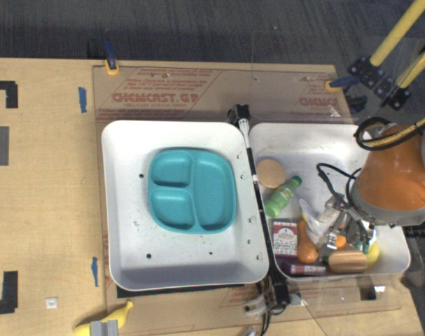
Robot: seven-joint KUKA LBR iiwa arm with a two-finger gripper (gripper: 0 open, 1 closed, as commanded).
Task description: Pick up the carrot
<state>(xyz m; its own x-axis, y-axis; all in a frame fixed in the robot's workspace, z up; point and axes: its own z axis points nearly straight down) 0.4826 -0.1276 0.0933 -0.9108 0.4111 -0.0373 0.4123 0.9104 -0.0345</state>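
Note:
The carrot (307, 246) is a short orange piece lying in the right bin (303, 142) near its front wall, between a red box and a hot dog. My gripper (332, 234) hangs low over the bin's front right part, just right of the carrot and very close to it. The metal wrist and cables blur the gripper's tips. A small orange patch sits right under the gripper, and I cannot tell whether it belongs to the carrot. The arm's orange band (398, 177) covers the bin's right side.
Around the carrot lie a red box (285, 236), a green bottle (282, 196), a tan round piece (271, 173), a hot dog (347, 261), a yellow item (372, 255) and a dark pen (302, 269). The left bin (124, 208) holds a teal divided plate (193, 190).

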